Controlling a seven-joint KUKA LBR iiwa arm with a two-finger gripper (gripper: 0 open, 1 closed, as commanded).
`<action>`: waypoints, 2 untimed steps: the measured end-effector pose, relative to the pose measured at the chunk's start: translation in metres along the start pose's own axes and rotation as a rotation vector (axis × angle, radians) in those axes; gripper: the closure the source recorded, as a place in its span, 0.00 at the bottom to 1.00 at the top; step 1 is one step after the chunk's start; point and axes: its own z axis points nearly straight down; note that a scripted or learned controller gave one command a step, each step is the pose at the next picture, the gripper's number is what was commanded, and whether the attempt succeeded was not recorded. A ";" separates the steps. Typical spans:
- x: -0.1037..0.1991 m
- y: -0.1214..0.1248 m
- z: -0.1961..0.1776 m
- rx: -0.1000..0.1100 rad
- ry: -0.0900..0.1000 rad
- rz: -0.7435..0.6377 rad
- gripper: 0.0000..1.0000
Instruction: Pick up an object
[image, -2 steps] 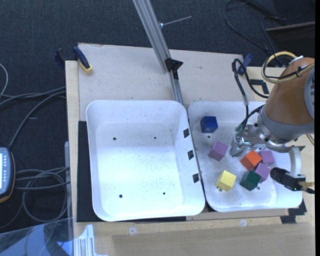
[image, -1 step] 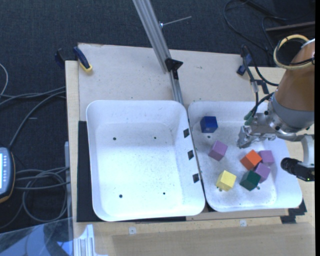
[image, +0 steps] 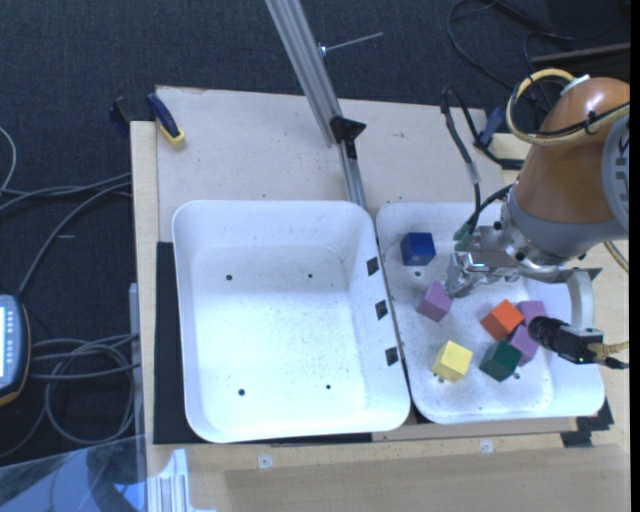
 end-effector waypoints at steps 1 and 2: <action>0.065 0.000 0.000 0.001 0.002 -0.002 1.00; 0.122 -0.006 0.013 0.005 0.001 -0.001 1.00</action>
